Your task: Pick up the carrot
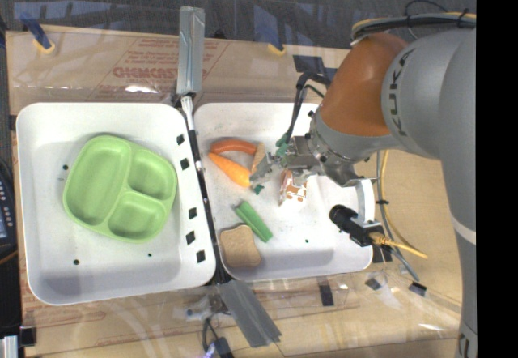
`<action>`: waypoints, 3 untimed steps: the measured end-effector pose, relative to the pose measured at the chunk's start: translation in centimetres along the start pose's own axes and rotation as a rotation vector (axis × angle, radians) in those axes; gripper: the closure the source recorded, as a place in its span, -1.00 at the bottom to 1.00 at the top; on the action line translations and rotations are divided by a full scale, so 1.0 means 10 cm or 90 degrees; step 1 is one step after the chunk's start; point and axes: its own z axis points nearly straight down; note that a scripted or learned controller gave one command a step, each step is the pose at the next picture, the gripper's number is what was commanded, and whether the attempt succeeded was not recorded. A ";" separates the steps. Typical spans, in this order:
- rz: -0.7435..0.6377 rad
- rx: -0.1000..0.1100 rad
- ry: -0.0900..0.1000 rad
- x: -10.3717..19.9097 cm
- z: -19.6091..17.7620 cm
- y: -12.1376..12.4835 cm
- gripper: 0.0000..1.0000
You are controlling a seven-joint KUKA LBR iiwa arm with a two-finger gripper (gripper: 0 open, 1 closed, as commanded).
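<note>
We are logging the grey KUKA arm with the orange band [380,97] reaching in over the right-hand shallow white bin [324,255]; beside it the left-hand shallow white bin [40,267] is carrying a lime-green plastic divided plate [120,185], which plays no part in this step. Both bins are sitting on the wooden bench [89,57].

We are placing the arm's two-finger gripper [271,168] low over the right bin's middle, with its tip just beside the right end of the orange tapered carrot [229,169]. The carrot is lying flat in the upper left part of that bin, near the dividing wall, pointing down and to the right. We cannot tell from this slant whether the fingers are spread or pressed together, and we are not seeing the carrot between them, so we are not recording a grasp.

A curved orange-red slice-shaped piece [235,146] is touching or nearly touching the carrot's upper side. In our judgement, a clean pick is calling for the fingers to straddle the carrot across its narrow width, shifted left toward its thicker middle, clear of that slice.

Smaller items are lying near: a tan bread-like slab [240,246], a green stick-shaped piece [253,220] and a small red-and-white patterned block [292,188] under the wrist. We are judging them far enough off not to interfere.
</note>
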 end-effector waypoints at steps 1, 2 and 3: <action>0.023 -0.003 -0.001 0.05 1.13 0.53 -1.00; 0.022 0.002 -0.001 0.03 1.07 0.52 1.00; -0.090 -0.004 -0.001 0.69 0.11 1.25 1.00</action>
